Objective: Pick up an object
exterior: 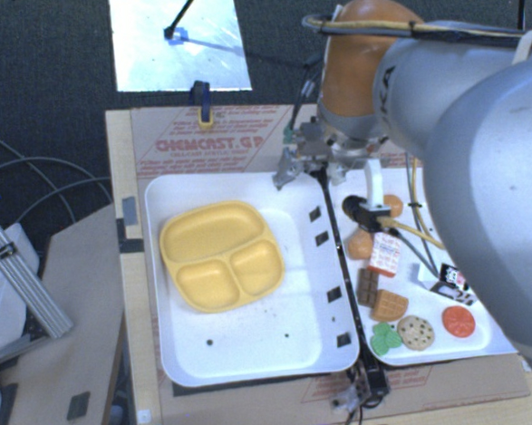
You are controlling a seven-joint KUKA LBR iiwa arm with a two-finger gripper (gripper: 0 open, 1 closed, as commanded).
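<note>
My gripper [310, 165] hangs over the far end of the divider between the two bins, below the orange band of the arm. Nothing shows in its grasp. The right bin [457, 353] holds small food items: an orange piece [360, 244], a red and white packet [385, 258], a brown bar [368, 286], a waffle [390, 306], a cookie [416, 333], a green piece [384, 339] and a red disc [458, 322]. They lie nearer the front than the gripper. The arm hides much of that bin.
A yellow divided tray [222, 254] lies in the left bin [258, 353], toward its left side. A small black and white item [450, 278] sits at the right bin's right side. A blue and yellow clamp [203, 105] stands on the cardboard behind the bins.
</note>
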